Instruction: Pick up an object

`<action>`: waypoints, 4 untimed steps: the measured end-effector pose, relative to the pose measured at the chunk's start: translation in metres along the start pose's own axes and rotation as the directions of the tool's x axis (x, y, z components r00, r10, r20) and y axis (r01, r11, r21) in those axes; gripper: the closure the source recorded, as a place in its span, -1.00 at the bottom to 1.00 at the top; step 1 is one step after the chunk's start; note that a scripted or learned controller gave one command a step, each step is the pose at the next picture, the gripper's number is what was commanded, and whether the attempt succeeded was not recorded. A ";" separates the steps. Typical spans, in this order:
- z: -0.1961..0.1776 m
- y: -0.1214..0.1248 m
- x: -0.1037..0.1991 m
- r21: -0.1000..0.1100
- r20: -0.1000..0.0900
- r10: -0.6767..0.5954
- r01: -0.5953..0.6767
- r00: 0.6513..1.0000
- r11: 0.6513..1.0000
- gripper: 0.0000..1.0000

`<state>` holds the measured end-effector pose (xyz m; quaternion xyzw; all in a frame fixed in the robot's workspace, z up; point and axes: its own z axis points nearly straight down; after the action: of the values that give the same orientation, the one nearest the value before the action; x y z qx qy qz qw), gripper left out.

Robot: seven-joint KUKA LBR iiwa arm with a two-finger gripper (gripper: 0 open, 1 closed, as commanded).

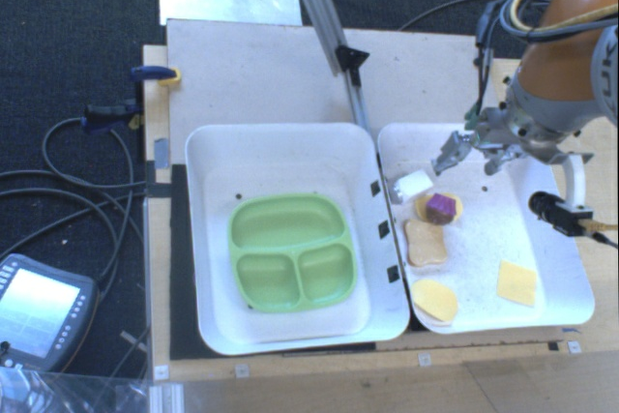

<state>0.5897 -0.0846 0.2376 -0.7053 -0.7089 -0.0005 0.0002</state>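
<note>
Here, seen from above at a slant, the desk [261, 73] carries two shallow white bins side by side. The left bin [208, 208] holds a green divided tray [291, 251], lying flat near the bin's middle, with one long compartment along its far side and two smaller ones along its near side.

The right bin [561, 295] holds the loose pieces. A small white block [414, 184] lies close to the bin's left wall, towards the far edge. Just beside it, nearer the front, a purple piece [442, 206] sits on a round yellow piece [452, 208]. A tan bread-shaped piece [426, 244] lies next towards the front, touching or nearly touching that pair. A yellow round slice [435, 301] rests at the bin's front left corner, and a yellow square slice [517, 284] lies towards the front right, well apart from the others.

The grey arm with its orange band [571, 24] reaches in over the far right corner of the desk. The pincer [472, 157] hangs above the far part of the right bin, its two fingers spread apart and released, with nothing between them. It is near the white block but not touching it.
</note>
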 end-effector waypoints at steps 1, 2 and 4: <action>0.000 0.000 0.000 -0.001 0.000 0.002 -0.002 1.000 1.000 -1.00; 0.063 -0.002 0.001 0.005 0.000 0.005 -0.005 1.000 1.000 -1.00; 0.147 0.007 -0.006 -0.003 0.003 0.004 -0.004 1.000 1.000 -1.00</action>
<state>0.5965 -0.0907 0.0908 -0.7069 -0.7073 -0.0003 -0.0019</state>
